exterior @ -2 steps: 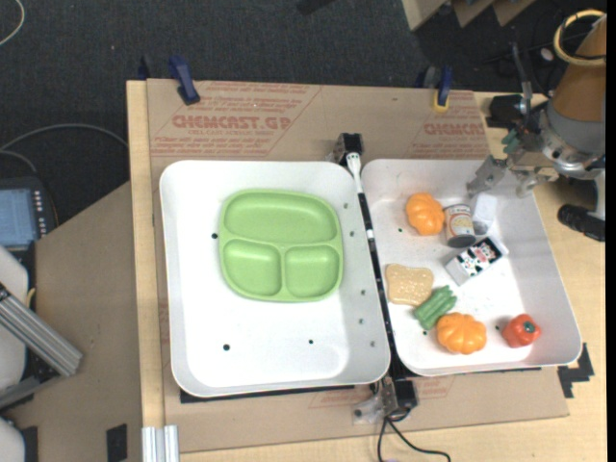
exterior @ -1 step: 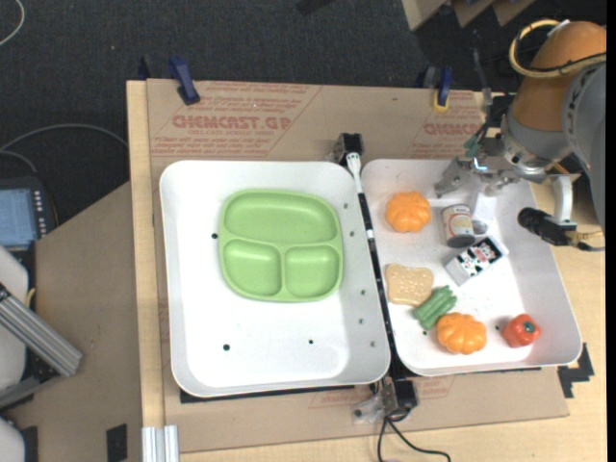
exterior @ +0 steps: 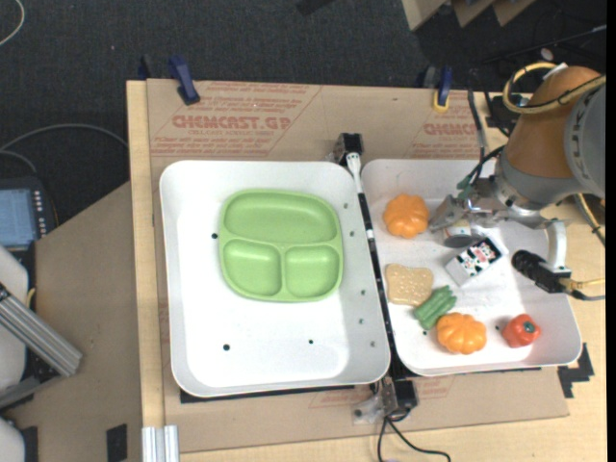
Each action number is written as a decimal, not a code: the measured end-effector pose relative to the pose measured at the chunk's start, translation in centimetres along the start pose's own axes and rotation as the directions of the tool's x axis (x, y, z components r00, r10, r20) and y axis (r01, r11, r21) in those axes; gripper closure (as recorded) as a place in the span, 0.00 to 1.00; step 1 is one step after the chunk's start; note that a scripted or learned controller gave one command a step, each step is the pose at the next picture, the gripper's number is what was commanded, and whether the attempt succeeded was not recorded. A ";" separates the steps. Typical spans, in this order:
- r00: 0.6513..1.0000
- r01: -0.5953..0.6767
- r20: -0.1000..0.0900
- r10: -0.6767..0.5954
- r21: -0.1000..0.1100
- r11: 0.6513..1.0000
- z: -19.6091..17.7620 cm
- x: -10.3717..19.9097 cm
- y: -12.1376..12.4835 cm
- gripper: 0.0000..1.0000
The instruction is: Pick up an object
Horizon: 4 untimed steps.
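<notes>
Brown board printed with red lettering is laid under two white bins, the left bin bearing a green divided plate and the right bin strewn with toy food. Along the right bin are seen an orange pepper, a cracker, a green pod, a small pumpkin, a tomato and a black-and-white box. The gripper is lowered just above the box, between it and the pepper; whether its fingers are open or closed cannot be told.

Grey arm, orange band, yellow cable loop, metallic gripper
</notes>
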<state>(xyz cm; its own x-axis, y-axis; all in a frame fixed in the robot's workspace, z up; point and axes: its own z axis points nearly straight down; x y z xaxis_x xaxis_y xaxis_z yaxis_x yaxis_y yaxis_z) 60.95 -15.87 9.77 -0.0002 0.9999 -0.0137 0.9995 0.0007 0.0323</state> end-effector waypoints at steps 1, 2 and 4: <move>1.000 0.006 -0.014 -0.005 0.013 1.000 0.4 -5.2 3.7 0.00; 1.000 0.002 -0.015 -0.002 0.026 1.000 0.6 -4.7 6.2 0.00; 1.000 0.002 0.000 -0.002 0.007 1.000 0.3 -3.0 6.4 0.00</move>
<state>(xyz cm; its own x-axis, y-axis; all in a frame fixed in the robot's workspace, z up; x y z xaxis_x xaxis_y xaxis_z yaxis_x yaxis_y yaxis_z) 67.32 -18.83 9.68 -0.0023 0.9999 -0.0137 0.9997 0.0027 0.0249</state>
